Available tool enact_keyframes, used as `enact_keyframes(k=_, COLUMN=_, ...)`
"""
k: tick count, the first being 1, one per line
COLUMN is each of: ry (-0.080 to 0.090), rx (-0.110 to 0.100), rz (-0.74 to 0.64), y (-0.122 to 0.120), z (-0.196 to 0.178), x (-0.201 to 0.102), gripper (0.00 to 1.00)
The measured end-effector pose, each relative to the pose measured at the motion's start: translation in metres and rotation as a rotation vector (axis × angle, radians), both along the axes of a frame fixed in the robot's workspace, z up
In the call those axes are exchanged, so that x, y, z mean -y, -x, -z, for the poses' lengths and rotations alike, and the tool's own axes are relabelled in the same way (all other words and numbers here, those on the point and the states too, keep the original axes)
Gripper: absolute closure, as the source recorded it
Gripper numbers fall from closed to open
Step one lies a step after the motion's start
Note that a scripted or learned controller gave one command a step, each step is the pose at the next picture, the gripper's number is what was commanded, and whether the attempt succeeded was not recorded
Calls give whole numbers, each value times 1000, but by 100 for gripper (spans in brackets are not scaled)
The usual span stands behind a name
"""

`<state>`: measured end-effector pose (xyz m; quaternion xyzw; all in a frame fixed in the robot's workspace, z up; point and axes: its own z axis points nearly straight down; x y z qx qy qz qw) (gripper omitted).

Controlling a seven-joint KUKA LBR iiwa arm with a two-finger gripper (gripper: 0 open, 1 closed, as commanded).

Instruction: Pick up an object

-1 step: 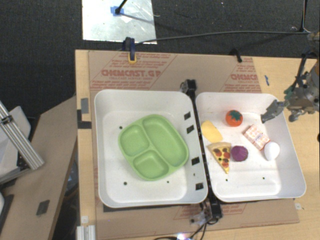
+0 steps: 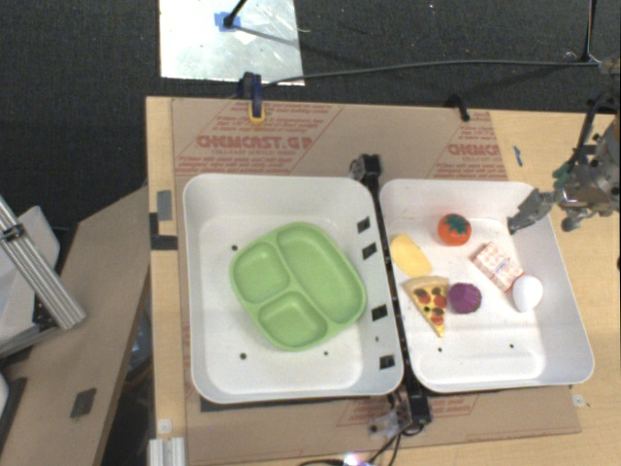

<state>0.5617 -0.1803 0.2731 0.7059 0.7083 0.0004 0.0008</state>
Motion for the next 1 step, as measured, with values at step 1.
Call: enact_keyframes(k=1, ry=-2, rx=-4, rz=2, y=1, z=59, x=-8, gripper=0)
